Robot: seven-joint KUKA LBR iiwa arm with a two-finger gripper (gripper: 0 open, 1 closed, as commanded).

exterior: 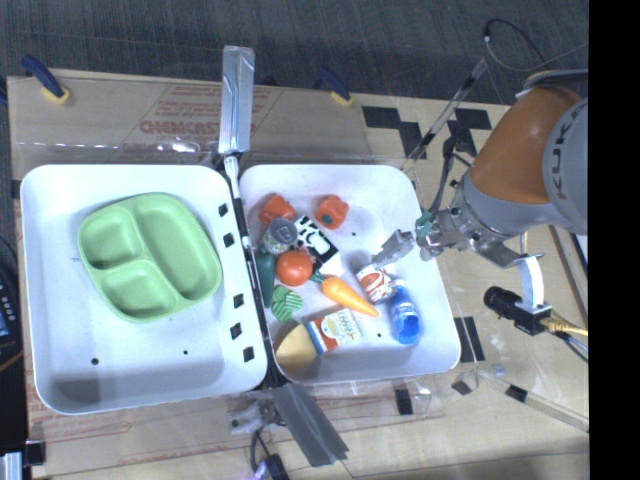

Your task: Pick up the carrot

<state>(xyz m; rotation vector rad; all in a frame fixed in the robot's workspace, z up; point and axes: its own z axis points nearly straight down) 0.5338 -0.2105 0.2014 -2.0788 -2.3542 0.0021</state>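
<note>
1. the arm [520, 173] is cut off at the right edge; the objects left of the tomato [294, 267] are crowded and hard to identify.
2. the gripper [385, 253] hovers above a small can [377, 283]; whether it is clenched or released cannot be told.
3. the carrot [346, 294] lies in the right bin [432, 313], between tomato and can.

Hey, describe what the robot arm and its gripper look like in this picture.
The arm is a thick grey tube with a broad orange band above the wrist, rounded in shape. Dark lettering shows on the grey shell at the right edge. The gripper is a small metallic grey assembly with a touch of teal near its base. Thin cables run nearby.
</note>
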